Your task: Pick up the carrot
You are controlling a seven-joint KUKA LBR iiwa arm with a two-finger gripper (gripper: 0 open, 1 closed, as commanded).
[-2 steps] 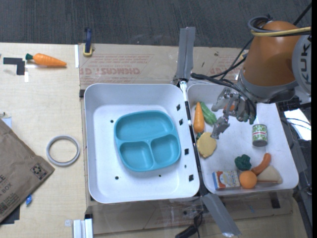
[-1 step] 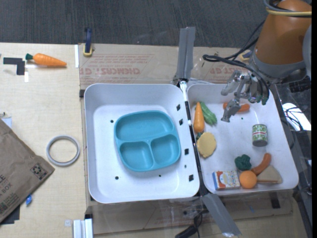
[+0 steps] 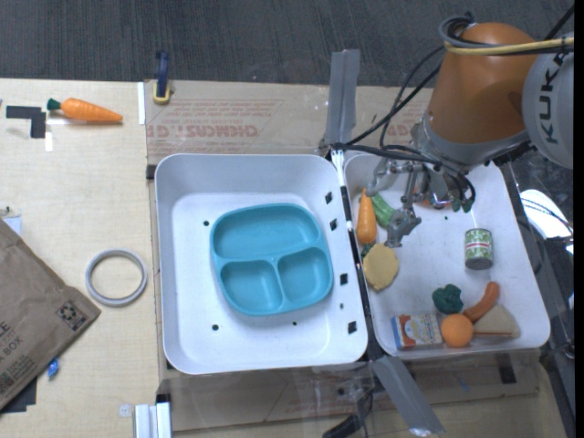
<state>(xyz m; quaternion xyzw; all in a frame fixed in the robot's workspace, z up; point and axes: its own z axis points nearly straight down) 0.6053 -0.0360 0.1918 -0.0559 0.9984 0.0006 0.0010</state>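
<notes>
Hanging over the right bin [image 3: 525, 272] with its fingers spread apart and holding nothing, the gripper [image 3: 408, 210] sits just right of the carrot [image 3: 366, 220], which lies against the bin's left wall, its long axis running nearly straight up and down the view.
</notes>
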